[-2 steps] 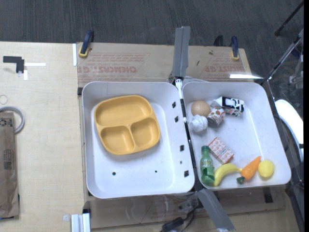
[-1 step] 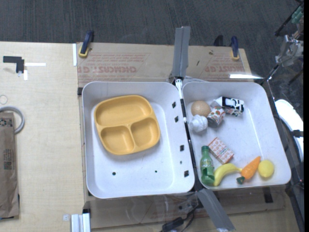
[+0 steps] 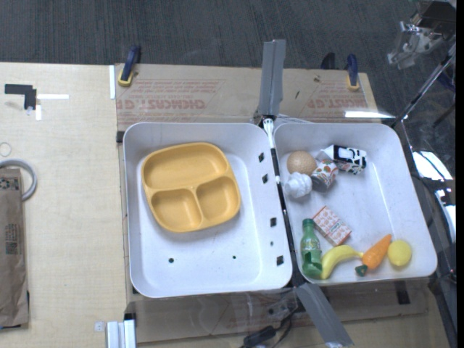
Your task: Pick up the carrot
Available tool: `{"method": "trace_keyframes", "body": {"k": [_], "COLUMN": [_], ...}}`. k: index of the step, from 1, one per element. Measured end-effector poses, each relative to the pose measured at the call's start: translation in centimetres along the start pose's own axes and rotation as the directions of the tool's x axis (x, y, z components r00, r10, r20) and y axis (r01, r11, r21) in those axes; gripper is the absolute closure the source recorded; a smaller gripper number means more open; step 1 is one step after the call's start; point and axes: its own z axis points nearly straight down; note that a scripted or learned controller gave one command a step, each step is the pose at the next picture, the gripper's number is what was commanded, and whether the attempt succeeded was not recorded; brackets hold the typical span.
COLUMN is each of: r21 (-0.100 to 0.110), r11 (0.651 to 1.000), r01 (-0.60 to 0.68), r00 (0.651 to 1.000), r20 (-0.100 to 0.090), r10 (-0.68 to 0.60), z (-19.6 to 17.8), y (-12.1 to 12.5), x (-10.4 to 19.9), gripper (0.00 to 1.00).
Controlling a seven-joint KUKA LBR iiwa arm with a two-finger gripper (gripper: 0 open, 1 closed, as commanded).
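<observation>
A: Where's the carrot (image 3: 376,253)?

B: Camera view: front of the right bin (image 3: 417,194), between banana (image 3: 336,258) and lemon (image 3: 399,253), long axis slanting, green end toward the banana.

A: And the tool (image 3: 411,43)?

B: Top right, well apart; open or together, I cannot tell.

A: Any writing?

B: Red print on the cardboard (image 3: 181,96), upside down, unreadable.

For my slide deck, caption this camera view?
Orange toy carrot lies between yellow banana and lemon in the right white bin.

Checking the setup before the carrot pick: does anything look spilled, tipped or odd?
Nothing spilled. The green plastic bottle lies on its side beside the yellow banana in the right white bin; the orange carrot looks intact.
</observation>
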Motion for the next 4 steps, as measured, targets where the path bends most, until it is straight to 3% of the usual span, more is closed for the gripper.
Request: {"method": "trace_keyframes", "body": {"k": [1, 2, 3, 4], "r21": [0.002, -0.001, -0.002, -0.001], "r11": [0.998, 0.999, 0.974, 0.842], "r01": [-0.056, -0.043, 0.227, 0.539], "r00": [0.998, 0.999, 0.974, 0.842], "r20": [0.000, 0.000, 0.000, 0.000], "r10": [0.056, 0.043, -0.227, -0.539], "z": [14.1, -0.1, -0.1, -0.1], "y": [-1.6, -1.2, -0.5, -0.6], "x": [1.7, 7.0, 9.7, 12.9], "gripper": [1.00, 1.00, 1.00, 1.00]}}
